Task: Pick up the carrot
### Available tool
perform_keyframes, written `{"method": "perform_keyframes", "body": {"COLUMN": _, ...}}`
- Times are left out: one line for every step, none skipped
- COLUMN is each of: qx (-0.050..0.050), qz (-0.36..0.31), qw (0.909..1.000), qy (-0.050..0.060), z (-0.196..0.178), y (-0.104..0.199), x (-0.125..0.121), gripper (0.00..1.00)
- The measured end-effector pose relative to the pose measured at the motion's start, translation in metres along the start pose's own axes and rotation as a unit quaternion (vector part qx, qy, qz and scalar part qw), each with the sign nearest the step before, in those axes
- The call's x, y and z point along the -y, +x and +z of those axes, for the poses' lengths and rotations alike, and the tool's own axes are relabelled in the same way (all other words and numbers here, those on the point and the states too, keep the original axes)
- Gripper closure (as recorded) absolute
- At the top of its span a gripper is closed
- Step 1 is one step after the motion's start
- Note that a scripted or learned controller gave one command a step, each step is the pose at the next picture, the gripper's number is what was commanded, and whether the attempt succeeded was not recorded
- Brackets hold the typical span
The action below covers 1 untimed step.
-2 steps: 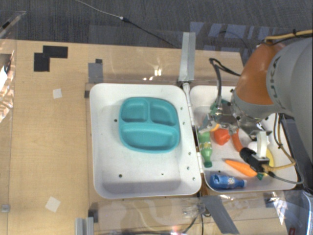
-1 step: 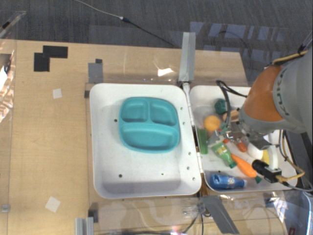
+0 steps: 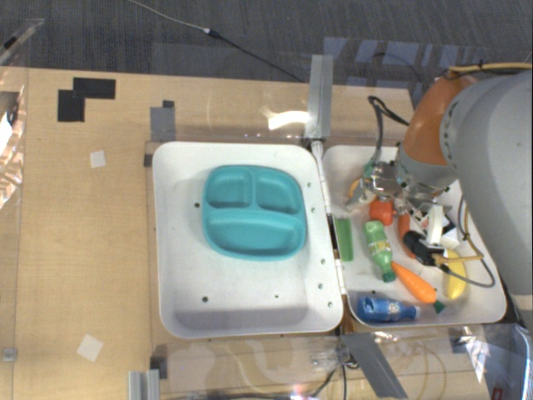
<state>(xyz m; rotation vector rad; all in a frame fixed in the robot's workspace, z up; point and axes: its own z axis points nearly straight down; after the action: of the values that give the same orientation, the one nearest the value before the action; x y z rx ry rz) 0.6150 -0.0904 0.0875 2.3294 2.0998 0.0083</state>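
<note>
Arm casing (image 3: 491, 132): we see a broad, smooth pale-grey shell with rounded contours.
Band (image 3: 429, 127): we note a glossy orange ring above the wrist, catching a soft highlight.
Wrist: we make out a darker grey metal section below the orange.
Cables (image 3: 385, 115): we see thin black leads looping beside the wrist.
End effector (image 3: 400, 192): we see a cluster of silvery metal parts with small black and white pieces; finer detail is too small for us to tell.

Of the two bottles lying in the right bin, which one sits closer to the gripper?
The green plastic bottle, lying just below the gripper. The blue plastic bottle lies farther off, by the bin's near wall.
</note>
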Motion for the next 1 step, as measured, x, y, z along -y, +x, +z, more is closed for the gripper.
{"method": "perform_keyframes", "body": {"qx": 0.000, "qz": 0.031, "qw": 0.9995, "qy": 0.001, "z": -0.0028, "y": -0.0216, "x": 0.0672, "gripper": 0.00}}
